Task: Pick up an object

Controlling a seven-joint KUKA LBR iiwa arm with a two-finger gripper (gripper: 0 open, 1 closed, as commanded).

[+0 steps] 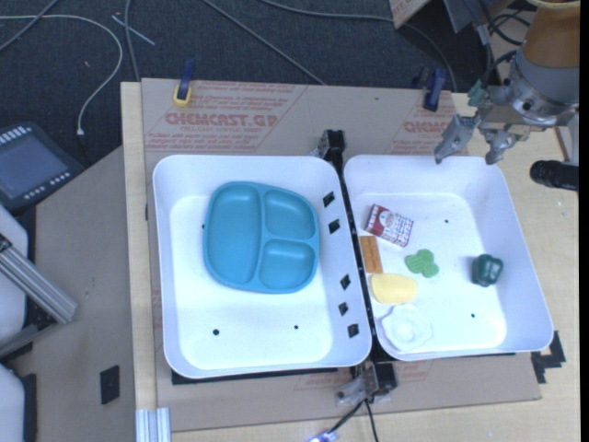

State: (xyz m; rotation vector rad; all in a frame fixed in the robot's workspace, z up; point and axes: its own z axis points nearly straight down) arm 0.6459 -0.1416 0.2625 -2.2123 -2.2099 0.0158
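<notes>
**Gripper high over far edge of right bin, nothing in it**

Two white bins sit side by side on a cardboard-topped bench [276,109], joined at a black seam with clips.

Left bin [184,330]: one item, a blue divided plate [260,238] with three compartments, lying flat toward the far half. Near half of that bin bare.

Right bin [515,247]: six items counted.
- One red-and-white carton [389,226], tilted, near the left wall, far side.
- One orange-brown bar [370,254], lying along the left wall, just near of the carton.
- One yellow lump [394,288], touching or almost touching the bar's near end.
- One white round piece [406,328], near-left corner, hard to make out against the bin.
- One light green toy [422,263], about mid-bin, just right of the yellow lump.
- One dark green toy [487,270], alone toward the right wall, well apart from the rest.

Gripper [471,152] hangs above the far rim of the right bin, fingers spread apart, nothing between them. All six objects lie nearer than it and untouched. The four left-side items crowd each other; the dark green one has open floor all round.

Around the bench: two blue clamps [186,88] on the far edge, loose cables [101,17] on the dark floor, a dark screen device [32,164] at far left.
</notes>
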